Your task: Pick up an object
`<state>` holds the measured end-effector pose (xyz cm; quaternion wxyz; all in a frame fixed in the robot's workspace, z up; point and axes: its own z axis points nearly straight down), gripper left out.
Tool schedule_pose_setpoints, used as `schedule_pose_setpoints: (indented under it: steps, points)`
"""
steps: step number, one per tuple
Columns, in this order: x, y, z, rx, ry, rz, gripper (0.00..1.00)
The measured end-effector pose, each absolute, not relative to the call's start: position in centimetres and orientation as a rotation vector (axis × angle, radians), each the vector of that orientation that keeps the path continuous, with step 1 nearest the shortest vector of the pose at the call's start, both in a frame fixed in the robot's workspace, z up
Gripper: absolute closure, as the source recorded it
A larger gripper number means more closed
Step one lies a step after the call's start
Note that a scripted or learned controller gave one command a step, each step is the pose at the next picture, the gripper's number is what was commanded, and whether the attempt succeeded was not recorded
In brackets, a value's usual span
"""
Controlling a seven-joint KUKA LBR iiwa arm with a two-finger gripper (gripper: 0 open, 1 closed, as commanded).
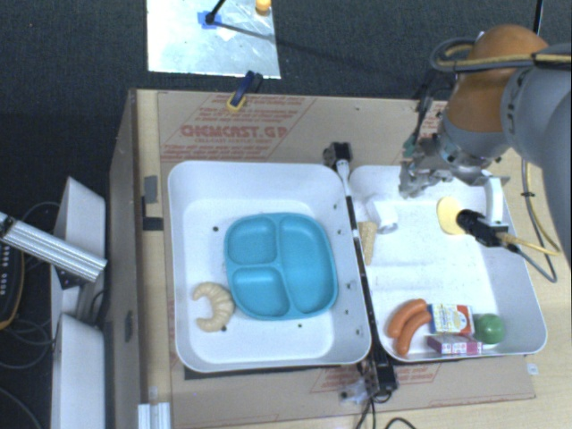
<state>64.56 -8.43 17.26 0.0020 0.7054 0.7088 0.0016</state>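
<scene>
Sausages, a box and a green ball lie at the near end of the right bin, with a yellow thing farther back. My gripper hangs over that bin's far left part, just beyond a white block. I cannot tell if it is open or closed.

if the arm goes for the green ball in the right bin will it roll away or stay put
The green ball looks round and smooth, so a nudge would probably set it rolling. It sits in the corner of the right bin against a small carton, which may hem it in. Fingers closing off-centre could squeeze it out.
</scene>
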Motion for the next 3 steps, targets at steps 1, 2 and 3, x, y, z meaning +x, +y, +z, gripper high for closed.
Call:
schedule_pose_setpoints:
  steps: [1, 2, 3]
  points:
    - [64.6, -8.4, 18.4, 2.210, 2.224, 0.008, 1.00]
    - [64.7, -8.4, 19.4, 2.208, 2.224, 0.012, 1.00]
    - [64.8, -8.4, 20.5, 2.206, 2.225, 0.016, 1.00]
